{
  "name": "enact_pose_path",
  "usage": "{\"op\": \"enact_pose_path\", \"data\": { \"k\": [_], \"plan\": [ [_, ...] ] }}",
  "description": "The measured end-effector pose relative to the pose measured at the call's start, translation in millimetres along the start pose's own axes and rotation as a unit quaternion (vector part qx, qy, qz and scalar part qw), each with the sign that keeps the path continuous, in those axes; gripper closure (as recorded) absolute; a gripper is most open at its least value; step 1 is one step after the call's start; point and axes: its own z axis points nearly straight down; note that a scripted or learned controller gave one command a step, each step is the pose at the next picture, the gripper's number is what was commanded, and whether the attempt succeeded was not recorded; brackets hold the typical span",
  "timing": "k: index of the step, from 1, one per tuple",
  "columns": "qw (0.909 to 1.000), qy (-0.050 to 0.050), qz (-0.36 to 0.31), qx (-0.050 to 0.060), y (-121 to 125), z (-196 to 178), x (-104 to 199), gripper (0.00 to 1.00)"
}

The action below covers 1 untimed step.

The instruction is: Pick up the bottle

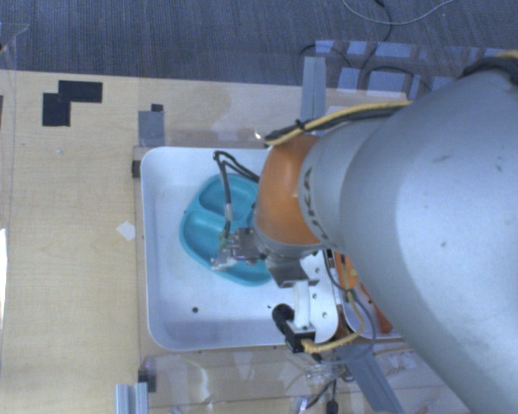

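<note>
The left white bin (168,300) holds a teal-blue, shallow, dish-like object (205,218) with moulded hollows. My gripper (230,251) hangs low over that object's right front part, with black cables running up from it. The orange band (281,201) and the grey arm (432,231) cover the bin's right side and most of the right bin. I cannot tell whether the gripper touches the blue object.
A small orange item (382,316) peeks out under the arm at the right bin. Grey metal posts stand at the bin's back corners (152,128) (313,83). The wooden bench (60,257) stretches to the left, with black marks (69,100) at its back.
</note>
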Motion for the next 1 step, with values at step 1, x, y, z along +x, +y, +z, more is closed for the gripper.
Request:
{"op": "enact_pose_path", "data": {
  "k": [1],
  "plan": [
    [1.0, 0.002, 0.001, -0.002, 2.4, -9.3, 1.3, 1.0]
  ]
}}
